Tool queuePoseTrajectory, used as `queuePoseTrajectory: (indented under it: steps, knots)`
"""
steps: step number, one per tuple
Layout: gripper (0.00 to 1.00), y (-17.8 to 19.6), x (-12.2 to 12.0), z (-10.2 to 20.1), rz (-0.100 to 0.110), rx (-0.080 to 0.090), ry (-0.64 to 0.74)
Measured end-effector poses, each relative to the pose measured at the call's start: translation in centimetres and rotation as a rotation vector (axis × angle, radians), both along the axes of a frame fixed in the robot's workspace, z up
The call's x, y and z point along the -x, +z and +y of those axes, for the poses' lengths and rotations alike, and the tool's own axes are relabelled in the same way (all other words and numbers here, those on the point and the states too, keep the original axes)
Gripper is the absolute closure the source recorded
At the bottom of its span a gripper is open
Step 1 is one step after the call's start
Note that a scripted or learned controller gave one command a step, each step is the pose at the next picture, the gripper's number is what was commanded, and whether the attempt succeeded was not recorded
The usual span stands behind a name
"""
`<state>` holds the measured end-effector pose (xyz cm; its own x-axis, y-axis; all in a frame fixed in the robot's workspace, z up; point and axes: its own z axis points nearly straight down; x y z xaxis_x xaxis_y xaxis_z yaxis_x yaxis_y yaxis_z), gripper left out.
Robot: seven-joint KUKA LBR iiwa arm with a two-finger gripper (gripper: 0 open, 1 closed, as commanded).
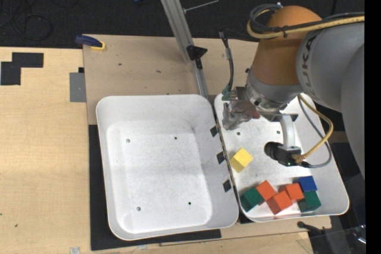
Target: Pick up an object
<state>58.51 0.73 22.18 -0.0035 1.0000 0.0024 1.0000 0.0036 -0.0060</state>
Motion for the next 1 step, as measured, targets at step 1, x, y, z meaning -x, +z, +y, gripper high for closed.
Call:
queuePoseTrajectory:
  steps: [1]
  knots:
    - [1.0, 1.16, -0.41, 5.19, -0.004, 0.0, 0.001]
